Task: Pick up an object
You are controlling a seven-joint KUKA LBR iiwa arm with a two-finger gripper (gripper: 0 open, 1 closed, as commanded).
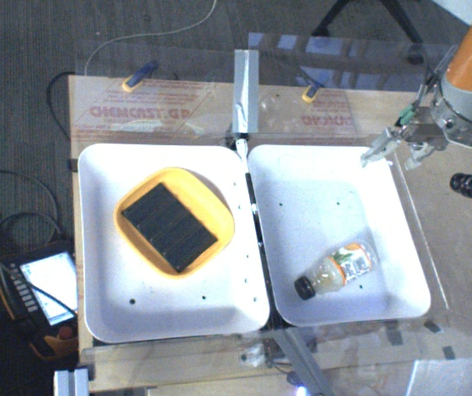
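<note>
While lying on its side near the front of the right bin (401,221), rests slantwise: small bottle (337,271), black cap toward the lower left, pale liquid and an orange label showing through, well apart from every wall. Probably so placed to leave room all round for a grasp from above, across the narrow body rather than along it. Liable to roll if nudged on one side only.

Further left, in the left bin (96,246), sits flat and square to nothing: yellow dish (211,200) carrying a dark ribbed pad (170,227), turned at a diagonal and filling most of the dish floor.

Further back and to the right, hovers above the far right corner of the right bin: tool (394,150), fingers spread apart, nothing between them, pointing leftward over the rim. Seemingly parked high and clear of both bins, well apart from the bottle, descent not yet begun.

Beyond the bins, bare desk (162,110) with printed lettering.
</note>
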